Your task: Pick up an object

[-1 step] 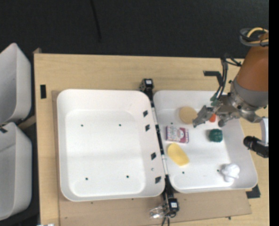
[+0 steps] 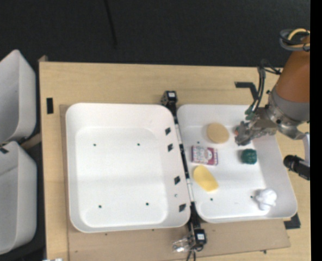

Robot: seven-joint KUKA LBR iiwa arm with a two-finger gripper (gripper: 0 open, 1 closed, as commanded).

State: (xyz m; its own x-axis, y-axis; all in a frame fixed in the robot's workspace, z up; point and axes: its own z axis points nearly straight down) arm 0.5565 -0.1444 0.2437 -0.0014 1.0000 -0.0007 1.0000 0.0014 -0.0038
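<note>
We count two white bins: the left bin [image 2: 120, 165] and the right bin [image 2: 234, 208]. The right bin holds five objects: one tan round disc [image 2: 217, 133], one pink-and-white packet [image 2: 204, 155], one yellow oval piece [image 2: 205, 178], one dark green lump [image 2: 249, 156] and one crumpled white item [image 2: 266, 199]. The gripper [image 2: 246, 133] hangs just right of the disc and above the green lump. We cannot tell its jaw opening, and no object shows in it.
</note>
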